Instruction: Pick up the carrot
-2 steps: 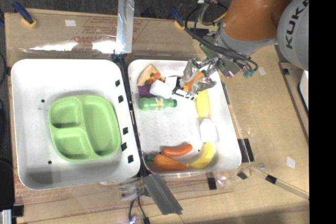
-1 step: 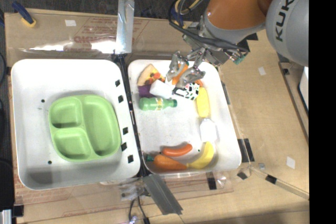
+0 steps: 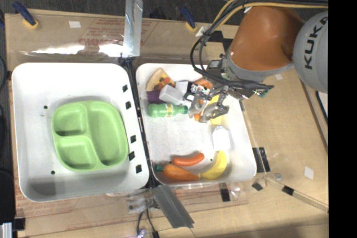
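My claw hangs in the right bin, its state I cannot tell, with the carrot well below it, untouched.

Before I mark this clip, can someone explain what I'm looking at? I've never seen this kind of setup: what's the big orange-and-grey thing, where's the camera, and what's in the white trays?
The single camera is fixed above a bench, looking down at a slant. The grey and orange shape at the right is a robot arm; at its end is a two-finger gripper, the part that grasps things.

On the bench sit two shallow white bins. The left bin contains a green divided plate. The right bin contains toy food: a green bottle near the middle, and along its near edge a carrot, a sausage just above it, and a banana beside them.

The gripper hangs over the upper part of the right bin, well away from the carrot. I cannot see anything clearly held between its fingers.
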### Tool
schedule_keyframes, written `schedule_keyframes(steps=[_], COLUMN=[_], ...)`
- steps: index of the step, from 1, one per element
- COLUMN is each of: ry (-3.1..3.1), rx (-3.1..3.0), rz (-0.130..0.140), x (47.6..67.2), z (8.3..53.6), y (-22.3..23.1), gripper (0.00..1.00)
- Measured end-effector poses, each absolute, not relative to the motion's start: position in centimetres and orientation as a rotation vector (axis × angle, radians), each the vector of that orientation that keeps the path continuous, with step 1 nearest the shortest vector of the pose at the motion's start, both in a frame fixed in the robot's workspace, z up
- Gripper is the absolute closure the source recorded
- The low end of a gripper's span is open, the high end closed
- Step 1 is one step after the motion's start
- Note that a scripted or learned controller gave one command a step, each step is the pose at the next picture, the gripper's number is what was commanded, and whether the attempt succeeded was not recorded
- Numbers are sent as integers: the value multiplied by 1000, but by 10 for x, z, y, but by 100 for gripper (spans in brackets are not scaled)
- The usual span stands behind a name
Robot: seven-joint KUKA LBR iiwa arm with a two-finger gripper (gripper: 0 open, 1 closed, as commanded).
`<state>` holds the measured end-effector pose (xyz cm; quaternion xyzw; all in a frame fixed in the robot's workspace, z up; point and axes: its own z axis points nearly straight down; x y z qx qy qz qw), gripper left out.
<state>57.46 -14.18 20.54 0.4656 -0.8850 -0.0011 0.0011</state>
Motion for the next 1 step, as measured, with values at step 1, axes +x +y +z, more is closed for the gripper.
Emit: schedule_keyframes(steps=[1], ry=[-2424], rx=[1997], rz=[-6], x=[546], z=[166], y=[-129], gripper=[100])
